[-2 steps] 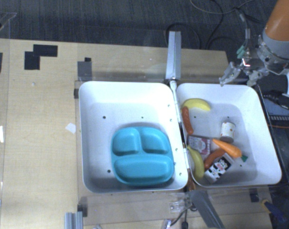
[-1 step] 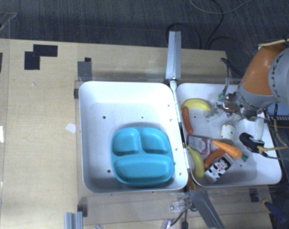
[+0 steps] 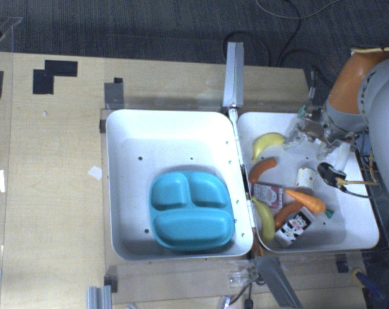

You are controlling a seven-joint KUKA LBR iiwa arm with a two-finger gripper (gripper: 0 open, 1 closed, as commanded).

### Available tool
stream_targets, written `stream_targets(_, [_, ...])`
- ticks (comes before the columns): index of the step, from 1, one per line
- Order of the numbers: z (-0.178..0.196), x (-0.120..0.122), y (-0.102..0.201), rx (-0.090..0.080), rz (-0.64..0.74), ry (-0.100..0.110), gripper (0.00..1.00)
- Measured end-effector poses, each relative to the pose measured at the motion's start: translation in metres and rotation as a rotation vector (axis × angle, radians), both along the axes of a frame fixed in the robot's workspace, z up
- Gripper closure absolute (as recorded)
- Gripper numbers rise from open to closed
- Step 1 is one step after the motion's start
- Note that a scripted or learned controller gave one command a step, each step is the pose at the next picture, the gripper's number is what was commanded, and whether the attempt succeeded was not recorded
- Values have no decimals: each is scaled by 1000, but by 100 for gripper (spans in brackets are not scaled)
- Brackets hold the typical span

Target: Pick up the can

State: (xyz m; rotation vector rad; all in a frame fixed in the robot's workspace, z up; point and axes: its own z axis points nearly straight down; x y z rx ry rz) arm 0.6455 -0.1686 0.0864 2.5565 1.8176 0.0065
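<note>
The gripper (image 3: 308, 136) hangs over the right bin (image 3: 364, 227); its jaws I cannot tell. Bananas (image 3: 267, 143), carrots (image 3: 305, 200) crowd the can (image 3: 268, 192).

The left bin (image 3: 126, 172) holds a blue divided tray (image 3: 191, 211). The right bin (image 3: 358, 234) holds bananas (image 3: 267, 143), carrots (image 3: 303, 200) and a can (image 3: 296, 227). The gripper (image 3: 313, 134) hovers over its far side.

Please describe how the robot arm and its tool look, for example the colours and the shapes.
The arm is bulky and rounded, with a light grey shell and an orange band above the wrist. Below the band comes a grey metal wrist section. The tool at the end is small, pale and metallic, much thinner than the arm; its details are blurred.
</note>
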Motion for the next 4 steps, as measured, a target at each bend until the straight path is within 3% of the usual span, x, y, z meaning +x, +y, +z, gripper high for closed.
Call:
stream_targets(1, [2,-55,6,1,-81,-2,0])
stream_targets(2, [14,-51,8,3,-78,-9,100])
stream_targets(3, [14,-51,8,3,-78,-9,0])
stream_targets(4, [2,-83,14,4,-203,-6,0])
